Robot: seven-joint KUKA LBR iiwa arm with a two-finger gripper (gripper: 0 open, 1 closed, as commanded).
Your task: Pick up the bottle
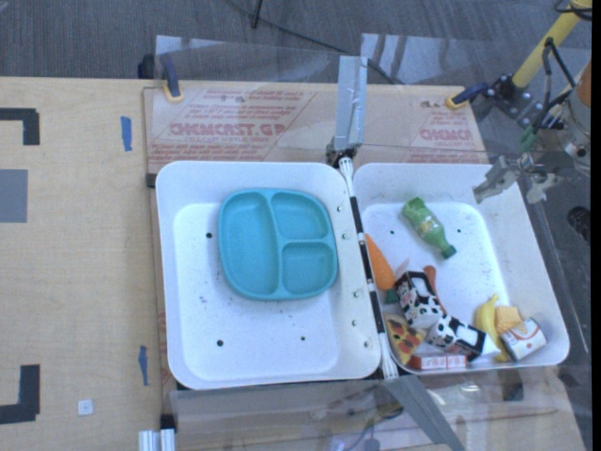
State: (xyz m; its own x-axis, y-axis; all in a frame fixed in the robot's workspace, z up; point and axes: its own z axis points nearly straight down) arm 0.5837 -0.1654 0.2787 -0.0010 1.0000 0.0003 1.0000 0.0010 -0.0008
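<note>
The bottle (427,225) is green with a yellowish label and lies on its side in the upper middle of the right bin (526,252), cap end toward the lower right. My gripper (512,188) hangs over the bin's upper right corner, to the right of the bottle and slightly above it in the view, well apart from it. Its fingers are spread and hold nothing.
The left bin (188,280) holds a teal divided plate (278,243). In the right bin's lower half lie an orange carrot (379,263), a black-and-white cow toy (420,303), a banana (488,319) and small boxes (522,334). A divider ridge (362,271) separates the bins.
</note>
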